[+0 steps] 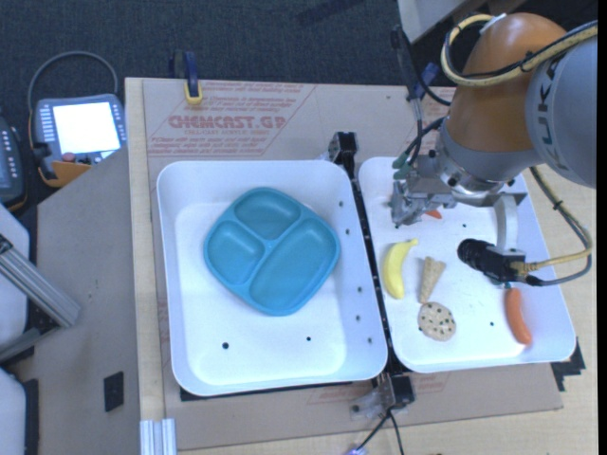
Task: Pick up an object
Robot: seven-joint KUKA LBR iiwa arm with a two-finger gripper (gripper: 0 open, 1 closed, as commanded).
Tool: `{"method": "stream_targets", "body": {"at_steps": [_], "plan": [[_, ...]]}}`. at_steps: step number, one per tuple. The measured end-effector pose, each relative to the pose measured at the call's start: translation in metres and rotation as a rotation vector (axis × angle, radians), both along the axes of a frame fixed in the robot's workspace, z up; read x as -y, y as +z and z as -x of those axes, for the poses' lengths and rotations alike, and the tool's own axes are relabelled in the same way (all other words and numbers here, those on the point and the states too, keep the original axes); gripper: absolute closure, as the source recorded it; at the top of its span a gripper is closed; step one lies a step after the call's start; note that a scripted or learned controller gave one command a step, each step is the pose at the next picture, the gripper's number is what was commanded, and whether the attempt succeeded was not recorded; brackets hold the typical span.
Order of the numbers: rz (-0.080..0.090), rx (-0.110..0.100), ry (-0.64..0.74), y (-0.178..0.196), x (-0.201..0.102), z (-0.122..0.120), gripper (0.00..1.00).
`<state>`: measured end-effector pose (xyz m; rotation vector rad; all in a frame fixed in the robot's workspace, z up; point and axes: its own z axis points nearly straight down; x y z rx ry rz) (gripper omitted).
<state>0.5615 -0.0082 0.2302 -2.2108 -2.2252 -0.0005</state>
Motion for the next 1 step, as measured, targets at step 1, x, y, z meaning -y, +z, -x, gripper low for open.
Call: {"method": "stream_targets", "body": {"at_steps": [1], "plan": [[0.001, -0.001, 0.0, 0.0048, -0.0528, 0.0231, 1.0]]}}
